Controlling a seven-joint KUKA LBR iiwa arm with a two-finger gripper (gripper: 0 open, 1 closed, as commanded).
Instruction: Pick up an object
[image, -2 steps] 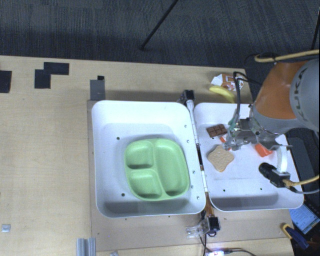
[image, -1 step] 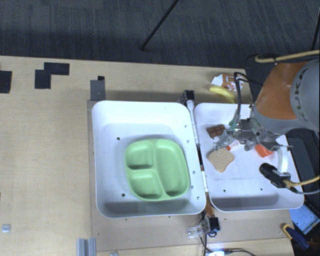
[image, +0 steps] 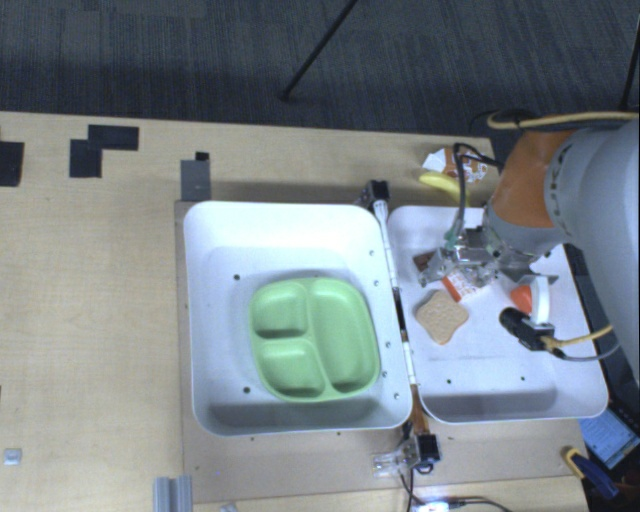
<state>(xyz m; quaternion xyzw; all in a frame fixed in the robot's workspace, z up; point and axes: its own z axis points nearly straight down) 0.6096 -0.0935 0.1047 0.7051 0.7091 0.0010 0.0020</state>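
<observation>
Toast slice (image: 441, 318) flat in right bin (image: 500, 400). Gripper (image: 462, 256) low above it; grip state indeterminate. Step: approach. Next: descend, centre on slice, close.

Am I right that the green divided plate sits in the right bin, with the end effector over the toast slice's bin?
Not quite. The camera view shows the green divided plate in the left bin. The end effector is over the right bin, just above the toast slice.
</observation>
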